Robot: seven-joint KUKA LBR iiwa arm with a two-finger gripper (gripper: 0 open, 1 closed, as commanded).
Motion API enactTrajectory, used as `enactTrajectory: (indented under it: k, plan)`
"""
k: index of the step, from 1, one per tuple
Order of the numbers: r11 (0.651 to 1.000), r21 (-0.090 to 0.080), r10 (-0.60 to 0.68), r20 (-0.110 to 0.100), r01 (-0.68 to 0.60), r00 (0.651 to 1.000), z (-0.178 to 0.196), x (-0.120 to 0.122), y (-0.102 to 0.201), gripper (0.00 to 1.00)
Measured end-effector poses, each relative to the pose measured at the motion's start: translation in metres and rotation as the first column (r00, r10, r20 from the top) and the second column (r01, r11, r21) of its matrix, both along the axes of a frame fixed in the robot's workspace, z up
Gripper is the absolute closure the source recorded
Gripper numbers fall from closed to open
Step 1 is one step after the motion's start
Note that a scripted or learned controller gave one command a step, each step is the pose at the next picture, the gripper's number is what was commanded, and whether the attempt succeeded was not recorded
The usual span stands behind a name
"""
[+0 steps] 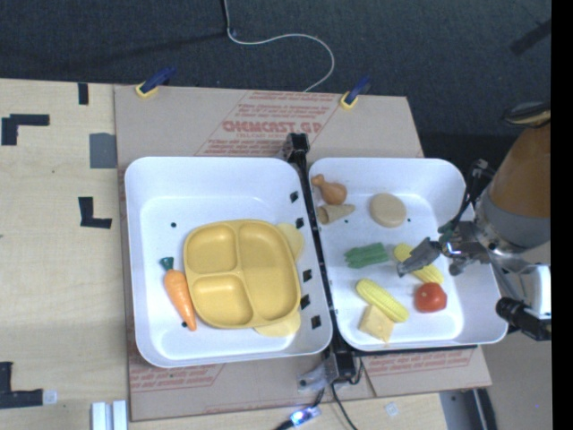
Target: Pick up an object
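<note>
1. Right now the hand point(421, 260) is low in the right bin point(448, 173), reaching in from the right side.
2. Its dark fingers point left, and I cannot tell if they are apart or together.
3. Just beside the fingers lies a small yellow piece point(405, 252), and I cannot tell if they touch it.
4. A red tomato point(431, 298) sits just below the hand.
5. A green bean pod point(366, 255) lies to the left of the hand, near the middle of that bin.
6. A yellow corn cob point(382, 299) lies below the green pod, with a pale yellow block point(376, 323) next to it.
7. A round tan cookie point(389, 209) rests near the top of the right bin.
8. A brown chicken leg point(329, 189) and a small cone point(335, 212) sit in the top left corner of that bin.
9. The left bin point(143, 195) holds a big yellow tray point(242, 271) with three parts.
10. An orange carrot point(180, 297) lies just to the left of the tray.
11. Both bins sit on brown cardboard point(269, 124) on the bench.
</note>
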State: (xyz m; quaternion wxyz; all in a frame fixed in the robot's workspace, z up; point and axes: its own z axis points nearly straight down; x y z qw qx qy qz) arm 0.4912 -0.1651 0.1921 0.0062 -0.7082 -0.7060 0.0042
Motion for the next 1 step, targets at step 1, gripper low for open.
enactTrajectory:
  k: [1]
  plan:
    - [1.0, -0.003, 0.003, 0.012, -0.003, 1.0, 0.0058, 0.003, 0.0, 0.0]
